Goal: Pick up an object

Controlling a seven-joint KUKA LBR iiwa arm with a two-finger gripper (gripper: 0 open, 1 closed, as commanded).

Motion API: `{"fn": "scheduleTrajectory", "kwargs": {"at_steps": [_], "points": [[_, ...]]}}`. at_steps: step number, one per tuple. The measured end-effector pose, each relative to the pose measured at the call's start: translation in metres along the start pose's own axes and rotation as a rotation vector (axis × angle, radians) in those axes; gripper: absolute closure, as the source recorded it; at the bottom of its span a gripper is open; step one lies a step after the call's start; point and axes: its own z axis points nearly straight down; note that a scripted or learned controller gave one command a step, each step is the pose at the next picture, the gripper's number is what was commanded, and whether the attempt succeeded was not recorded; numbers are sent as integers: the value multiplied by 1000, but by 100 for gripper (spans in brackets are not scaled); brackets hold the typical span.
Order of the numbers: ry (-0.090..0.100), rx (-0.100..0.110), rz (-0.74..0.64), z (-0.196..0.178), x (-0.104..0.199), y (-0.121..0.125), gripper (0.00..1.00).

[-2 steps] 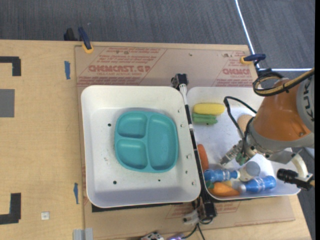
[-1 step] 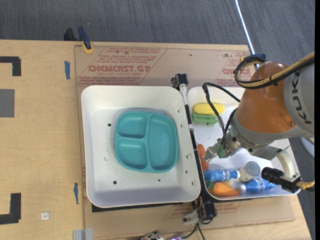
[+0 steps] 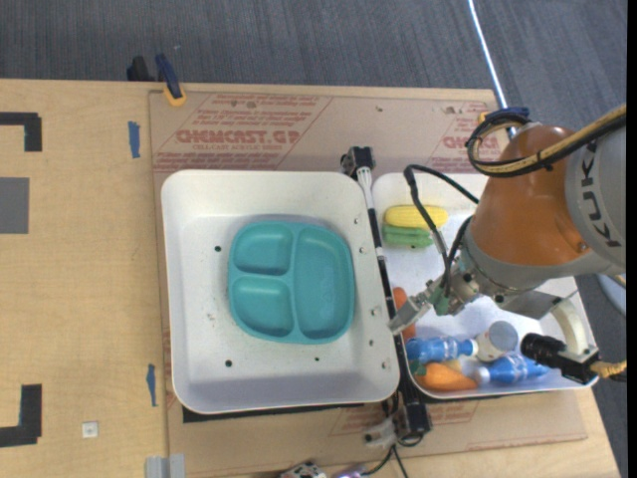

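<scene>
- The grey two-finger gripper (image 3: 418, 310) hangs low over the right white plastic bin (image 3: 438, 257), near its left wall; whether it is released or clenched cannot be told.
- The blue plastic bottle (image 3: 439, 350), its long axis running three to nine o'clock, lies just at the gripper's five o'clock.
- An orange carrot-shaped toy (image 3: 445, 374) sits beside it at six o'clock.
- A smooth yellow-and-green corn-like toy (image 3: 414, 224) lies well apart at twelve o'clock.
- In the left bin (image 3: 194, 267) rests a matte teal divided tray (image 3: 292, 279).
</scene>
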Motion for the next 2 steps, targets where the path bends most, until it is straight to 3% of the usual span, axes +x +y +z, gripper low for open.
{"fn": "scheduleTrajectory", "kwargs": {"at_steps": [2], "points": [[0,0,0,0,0,0,0]]}}
